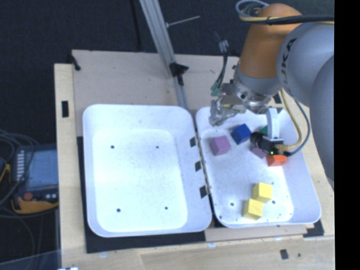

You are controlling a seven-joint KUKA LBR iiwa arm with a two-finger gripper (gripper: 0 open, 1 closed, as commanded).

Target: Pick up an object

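Note:
The right bin point(298, 204) holds several small blocks: a purple cube point(220, 145), a blue cube point(241, 133), an orange block point(276, 160) at the right wall, and two yellow cubes point(262, 192) point(253, 208) near the front. A second purple piece point(258, 151) lies partly hidden beside the orange block. My gripper point(218, 117) hangs over the bin's far left corner, just above and behind the purple cube, with nothing visible between its fingers.
The left bin point(138, 167) lies beside the right one. A slanted metal pole point(163, 44) rises behind the bins. Cables and a small green-lit device point(270, 145) hang by the wrist above the right bin's far side.

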